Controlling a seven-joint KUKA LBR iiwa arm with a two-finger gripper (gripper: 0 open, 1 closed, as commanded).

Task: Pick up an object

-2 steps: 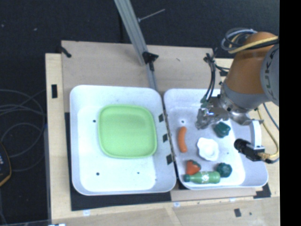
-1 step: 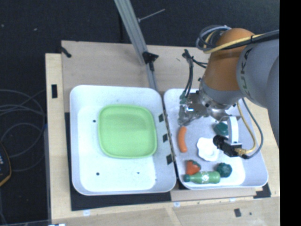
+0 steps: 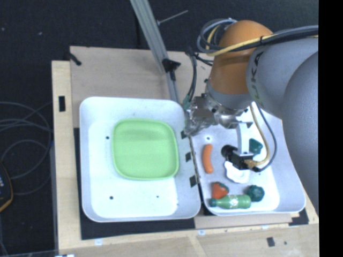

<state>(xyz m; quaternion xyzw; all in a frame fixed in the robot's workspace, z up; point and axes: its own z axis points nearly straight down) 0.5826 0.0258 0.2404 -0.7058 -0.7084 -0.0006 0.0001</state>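
Tool (image 3: 197, 121) hangs at the upper left corner of the right bin (image 3: 286, 162), by the wall it shares with the left bin (image 3: 96, 143); I cannot tell its state from here. Nearest me, a green bottle (image 3: 231, 201) lies crosswise by the front wall, a red piece (image 3: 218, 188) and a teal lump (image 3: 255, 192) touching or just beside it. Farther back, the orange sausage (image 3: 208, 158) lies lengthwise just below the tool, my likeliest pick, with open floor around it. A green plate (image 3: 145, 148) sits in the left bin.

Toys (image 3: 236, 189) crowd the right bin's (image 3: 286, 194) near end around the arm (image 3: 257, 74).
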